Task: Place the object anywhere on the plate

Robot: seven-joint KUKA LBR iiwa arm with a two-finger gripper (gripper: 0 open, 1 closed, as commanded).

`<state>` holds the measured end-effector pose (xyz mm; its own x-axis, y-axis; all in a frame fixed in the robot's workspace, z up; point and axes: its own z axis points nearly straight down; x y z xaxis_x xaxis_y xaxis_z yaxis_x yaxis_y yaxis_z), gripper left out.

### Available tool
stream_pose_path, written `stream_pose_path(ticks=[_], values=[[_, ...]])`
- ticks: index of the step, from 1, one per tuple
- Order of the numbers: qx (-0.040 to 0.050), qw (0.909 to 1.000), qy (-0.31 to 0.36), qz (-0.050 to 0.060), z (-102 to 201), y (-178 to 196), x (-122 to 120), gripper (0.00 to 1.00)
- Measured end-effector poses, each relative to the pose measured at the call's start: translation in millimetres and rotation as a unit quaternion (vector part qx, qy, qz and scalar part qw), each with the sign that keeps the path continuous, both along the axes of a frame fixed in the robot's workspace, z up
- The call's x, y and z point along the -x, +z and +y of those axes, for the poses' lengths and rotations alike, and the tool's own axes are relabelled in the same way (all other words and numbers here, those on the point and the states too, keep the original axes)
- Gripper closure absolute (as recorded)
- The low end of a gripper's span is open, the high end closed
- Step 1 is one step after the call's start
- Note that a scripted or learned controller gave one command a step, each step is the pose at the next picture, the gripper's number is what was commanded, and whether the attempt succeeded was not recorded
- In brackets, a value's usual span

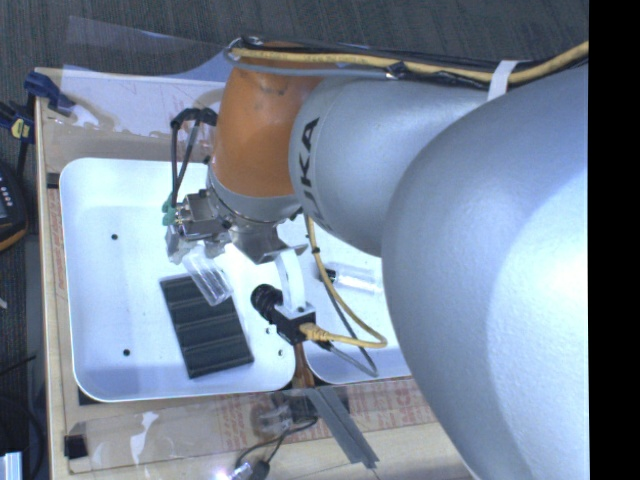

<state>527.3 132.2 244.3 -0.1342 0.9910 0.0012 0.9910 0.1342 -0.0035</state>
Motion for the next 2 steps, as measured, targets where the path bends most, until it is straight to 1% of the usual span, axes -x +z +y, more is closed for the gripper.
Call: stream_pose_path(ticks=[1, 2], values=[[0.0008, 0.9907, -0.136, 0.001, -62.0, 28.4, 51.3, 1.00], [0.0002, 0.9643, -0.265, 0.000, 1.6, -152.8, 51.4, 1.00]])
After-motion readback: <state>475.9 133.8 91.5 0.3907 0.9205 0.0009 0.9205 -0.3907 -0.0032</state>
